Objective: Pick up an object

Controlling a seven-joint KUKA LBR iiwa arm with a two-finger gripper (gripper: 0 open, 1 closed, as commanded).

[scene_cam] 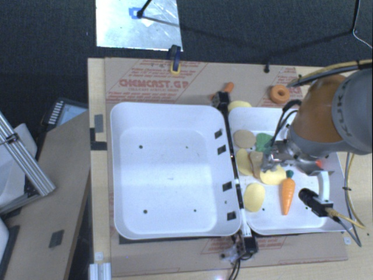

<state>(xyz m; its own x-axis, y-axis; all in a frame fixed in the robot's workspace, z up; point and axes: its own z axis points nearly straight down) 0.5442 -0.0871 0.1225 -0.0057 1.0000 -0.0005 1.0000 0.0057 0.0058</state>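
Observation:
My gripper (267, 163) reaches down into the right bin (303, 223) from the right, among a cluster of toy foods. Beside it lie a tan round piece (244, 139), a green piece (263, 141), a tan wedge (255, 159) and a yellow piece (274, 175). An orange carrot (287, 195) lies just right of the yellow piece, and a pale yellow oval (254, 196) rests near the bin's front left. Another pale yellow piece (239, 105) sits at the bin's far rim. The arm's body hides the bin's right part.
The left bin (169, 168) lies beside the right one, parted by a black hinge strip (230, 156). An orange ring (279, 94) and a small orange item (229, 87) rest on the cardboard behind the bins. A blue-yellow clamp (174, 59) stands at the far edge.

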